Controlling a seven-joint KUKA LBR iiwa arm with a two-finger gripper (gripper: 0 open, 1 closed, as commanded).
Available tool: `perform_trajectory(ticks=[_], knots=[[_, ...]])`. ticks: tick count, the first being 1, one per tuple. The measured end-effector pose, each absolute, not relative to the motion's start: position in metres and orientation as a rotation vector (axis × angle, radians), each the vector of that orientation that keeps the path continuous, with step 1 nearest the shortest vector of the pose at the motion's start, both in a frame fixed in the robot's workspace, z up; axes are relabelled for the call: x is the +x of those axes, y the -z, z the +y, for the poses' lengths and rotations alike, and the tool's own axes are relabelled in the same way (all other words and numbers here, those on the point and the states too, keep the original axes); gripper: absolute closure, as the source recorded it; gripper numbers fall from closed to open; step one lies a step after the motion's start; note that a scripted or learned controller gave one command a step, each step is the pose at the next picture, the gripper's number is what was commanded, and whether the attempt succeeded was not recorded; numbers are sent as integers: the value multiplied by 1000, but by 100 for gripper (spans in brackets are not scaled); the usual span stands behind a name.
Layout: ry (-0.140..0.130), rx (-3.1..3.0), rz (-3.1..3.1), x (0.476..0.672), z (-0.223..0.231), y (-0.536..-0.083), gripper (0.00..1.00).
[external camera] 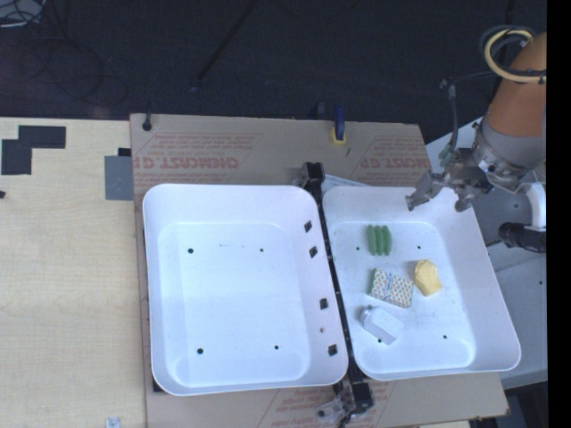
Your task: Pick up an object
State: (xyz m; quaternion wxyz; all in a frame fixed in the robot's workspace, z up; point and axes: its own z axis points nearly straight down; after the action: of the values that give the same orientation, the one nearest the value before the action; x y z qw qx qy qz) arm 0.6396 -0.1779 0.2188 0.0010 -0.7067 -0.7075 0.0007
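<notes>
Your objects lie in the right bin (486, 328): a green piece (379, 239), a yellow block (427, 277), a patterned pad (392, 287) and a pale wrapped item (379, 322). The gripper (439, 196) hangs over that bin's far right corner, jaws spread open, gripping nothing. The left bin (161, 283) sits beside it on the surface.

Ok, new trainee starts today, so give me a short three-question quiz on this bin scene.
1. True or false: the green object lies in the left bin.
2. Which lies nearest the yellow object? A) patterned packet B) green object C) clear wrapped item
3. Fill in: the pincer hovers over the right bin's ____ rim.

Key: 1 false; 2 A; 3 far.
</notes>
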Motion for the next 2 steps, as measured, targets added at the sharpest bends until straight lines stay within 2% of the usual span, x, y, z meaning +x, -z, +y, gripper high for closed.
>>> perform_trajectory(ticks=[1,2], knots=[[-8,-2215,-2217,577,-151,-81,0],[10,-2228,-2232,641,-163,-215,0]])
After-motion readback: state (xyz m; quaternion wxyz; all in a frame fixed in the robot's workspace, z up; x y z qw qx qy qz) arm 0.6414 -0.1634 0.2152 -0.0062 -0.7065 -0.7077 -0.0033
